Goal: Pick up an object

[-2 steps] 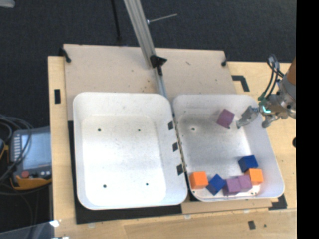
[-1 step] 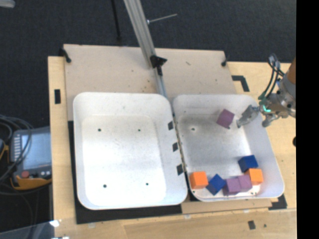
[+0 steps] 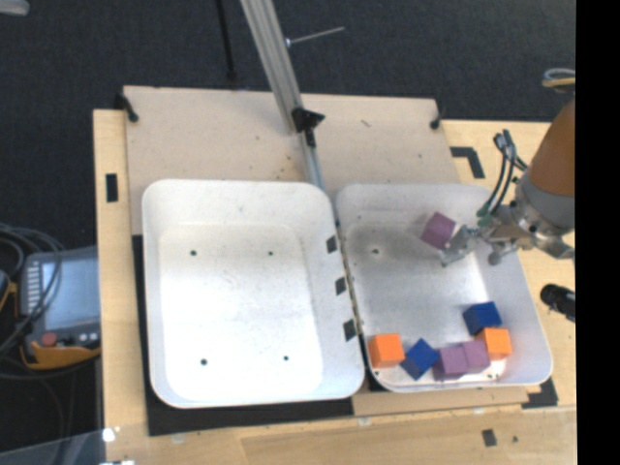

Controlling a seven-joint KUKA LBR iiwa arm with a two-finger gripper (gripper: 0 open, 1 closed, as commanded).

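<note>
Gripper [image 3: 463,245] hovering in right bin [image 3: 407,376], seemingly clamping purple block [image 3: 438,230] by its edge, block looking lifted clear of floor; other blocks [image 3: 455,352] sitting clustered along near wall.

Around my bench [image 3: 242,134] the floor [image 3: 97,27] was dark carpet under even light. A slanted aluminium post [image 3: 271,46] rose behind; a cabled handheld screen [image 3: 58,294] lay left.

Even, soft overhead light; faint shadows; slightly blurry throughout.
</note>
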